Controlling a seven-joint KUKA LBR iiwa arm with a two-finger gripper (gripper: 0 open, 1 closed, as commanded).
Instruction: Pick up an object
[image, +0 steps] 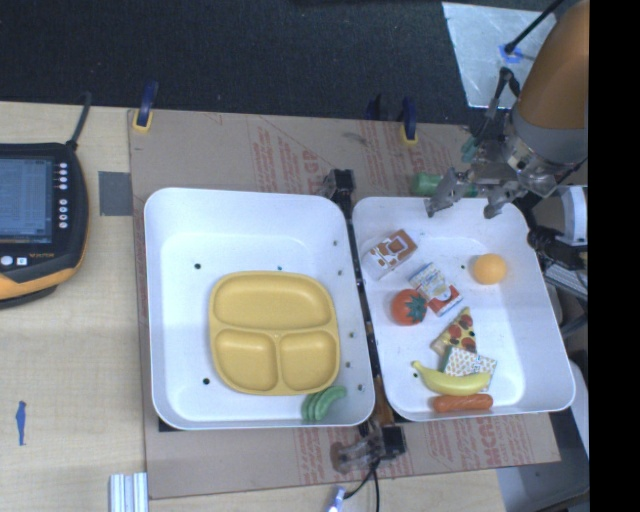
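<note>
Brown bench, two bins: gripper (468, 204) hangs spread and unladen over the right bin's (553, 330) far edge (nothing picked yet).

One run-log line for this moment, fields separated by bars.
gripper open, holds nothing | above right bin far edge | orange ball nearest | stage: approach

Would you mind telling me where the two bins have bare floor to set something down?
Left bin: a wide strip above the yellow tray and a narrower one left of it. Right bin: bare between the orange and the right wall. Crowded from tomato to banana.
</note>
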